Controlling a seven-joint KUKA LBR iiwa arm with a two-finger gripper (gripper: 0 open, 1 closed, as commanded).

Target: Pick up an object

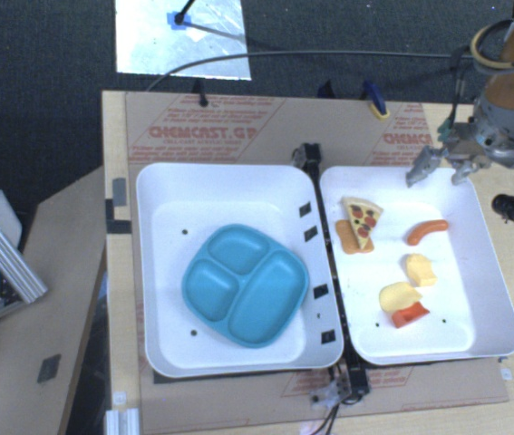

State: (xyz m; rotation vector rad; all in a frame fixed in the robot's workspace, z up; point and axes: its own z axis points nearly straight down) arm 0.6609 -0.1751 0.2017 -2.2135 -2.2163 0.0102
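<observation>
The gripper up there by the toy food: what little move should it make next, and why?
Probably a short drop forward and down toward the sausage. The gripper hovers open over the far rim of the right bin, holding nothing, and the sausage is the closest piece, lying apart from the pizza slice and the yellow pieces, so the fingers have room around it.

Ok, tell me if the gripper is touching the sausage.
Apart. In the camera view the gripper is above the bin's far edge, bare white floor separating it from the sausage.
</observation>
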